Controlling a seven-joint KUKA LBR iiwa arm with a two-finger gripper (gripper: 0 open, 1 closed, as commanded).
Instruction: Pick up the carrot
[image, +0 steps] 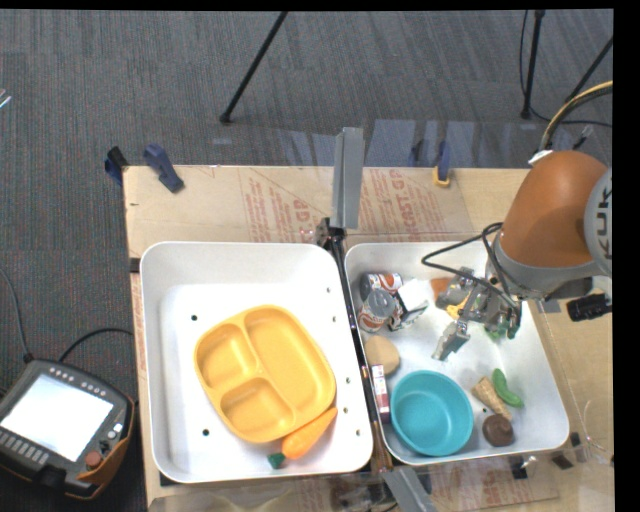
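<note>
The carrot (311, 432) is orange with a green stub end. It lies in the left bin (165, 300) near the front wall, against the lower right rim of the yellow divided plate (263, 370). My gripper (452, 338) is over the right bin (545, 360), well to the right of the carrot. It hangs just above the blue bowl (431, 412), beside the potato-like lump (381, 354). Nothing shows in its grasp.
The right bin also holds a crushed can (380, 300), a white packet (413, 296), a small orange piece (441, 287), a green and tan toy (499, 390) and a brown ball (497, 430). A divider wall (355, 330) separates the bins.
</note>
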